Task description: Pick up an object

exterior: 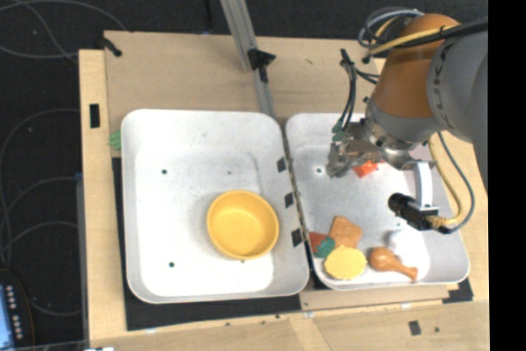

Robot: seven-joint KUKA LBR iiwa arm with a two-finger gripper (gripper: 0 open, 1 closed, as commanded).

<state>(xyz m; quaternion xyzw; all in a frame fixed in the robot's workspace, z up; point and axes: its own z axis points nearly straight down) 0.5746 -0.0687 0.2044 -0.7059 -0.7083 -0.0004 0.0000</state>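
Look to the right bin [460, 255]: your gripper [341, 163] hangs over its upper left part, close to the divider between the two bins. The grey arm [460, 86] with its orange band [411, 74] comes in from the right and covers the bin's upper right corner.

Just to the right of the gripper, you can see a small red-orange object [366, 168] peeking out from under the wrist hardware. It sits beside the gripper, and you cannot tell from this angle whether it is touching or gripped. Whether the hand is spread or closed cannot be read either; the wrist body hides too much.

The other pieces lie well apart from the gripper, along the bin's near edge. There you have a tan wedge-shaped piece [345, 231], a round yellow piece [345, 263] just below it, a small green and red piece [322, 245] touching the yellow one on its left, and a brown drumstick-shaped toy [391, 261] to the right.

In the left bin [164, 144], a yellow bowl [242, 224] sits upright near the lower middle, well away from the gripper.
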